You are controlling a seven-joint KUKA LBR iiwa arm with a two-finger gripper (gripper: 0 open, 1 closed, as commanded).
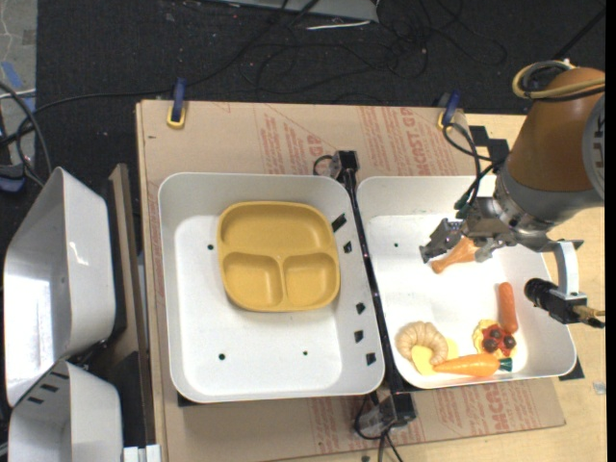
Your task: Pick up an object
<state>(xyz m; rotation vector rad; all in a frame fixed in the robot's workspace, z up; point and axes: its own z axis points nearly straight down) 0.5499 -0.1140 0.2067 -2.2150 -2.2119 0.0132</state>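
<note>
We saw the gripper [450, 246] clamped on a small orange piece [457, 254], likely a toy carrot, up-left of the croissant [421, 337] in the right bin [404, 200]. We judged it light, rigid, slick plastic; grip sat near one end, so mid-body would have held better against slipping.

small orange piece [457, 252], stubby and tapered, tilted, between the gripper [445, 246] fingers above the right bin [404, 200] floor, upper middle, well apart from the bin's other items.
</note>
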